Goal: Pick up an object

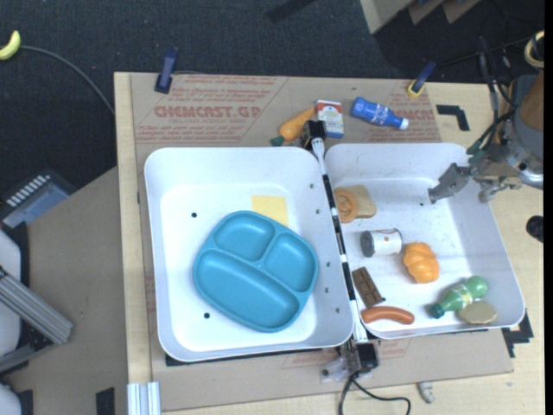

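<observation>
The right bin [484, 227] holds a tan bread roll [354, 203], a small silver can [381, 242] on its side, an orange pepper [421, 262], a brown chocolate bar [366, 285], a red sausage [387, 315], a green bottle [458, 295] and a tan cookie [477, 312]. My gripper [465, 187] hangs over the bin's upper right part, open, with nothing between its fingers. It is well to the right of the roll and above the pepper in the view, apart from both.
The left bin [173, 197] holds a blue divided plate [255, 269] and a yellow cheese slice [270, 207]. Behind the bins on the board lie a carrot [298, 125], a small carton [328, 118] and a blue bottle [378, 113].
</observation>
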Motion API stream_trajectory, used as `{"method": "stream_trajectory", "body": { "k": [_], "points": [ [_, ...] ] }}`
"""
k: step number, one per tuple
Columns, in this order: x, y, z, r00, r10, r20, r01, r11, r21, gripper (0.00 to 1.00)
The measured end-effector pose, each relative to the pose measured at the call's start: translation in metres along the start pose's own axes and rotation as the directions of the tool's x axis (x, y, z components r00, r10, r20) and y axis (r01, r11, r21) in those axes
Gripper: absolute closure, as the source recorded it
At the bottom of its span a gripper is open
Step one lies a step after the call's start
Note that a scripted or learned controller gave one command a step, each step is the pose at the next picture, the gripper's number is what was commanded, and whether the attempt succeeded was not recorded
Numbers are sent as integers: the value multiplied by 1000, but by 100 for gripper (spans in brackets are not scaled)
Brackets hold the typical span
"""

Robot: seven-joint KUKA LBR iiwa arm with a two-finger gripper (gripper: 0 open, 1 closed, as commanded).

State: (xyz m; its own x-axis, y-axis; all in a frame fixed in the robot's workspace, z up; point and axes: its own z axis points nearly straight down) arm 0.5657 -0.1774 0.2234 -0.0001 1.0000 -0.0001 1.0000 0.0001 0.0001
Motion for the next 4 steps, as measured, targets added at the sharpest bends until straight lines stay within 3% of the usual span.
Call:
{"method": "stream_trajectory", "body": {
  "k": [1,2,3,4],
  "points": [
    [3,-51,139,1000,1,0,-1,1000,0,0],
    [6,-87,139,1000,1,-1,-1,1000,2,0],
    [6,-86,128,1000,2,0,-2,1000,-2,100],
    [62,-12,60,1000,-2,0,2,1000,-2,100]
  ]
}}
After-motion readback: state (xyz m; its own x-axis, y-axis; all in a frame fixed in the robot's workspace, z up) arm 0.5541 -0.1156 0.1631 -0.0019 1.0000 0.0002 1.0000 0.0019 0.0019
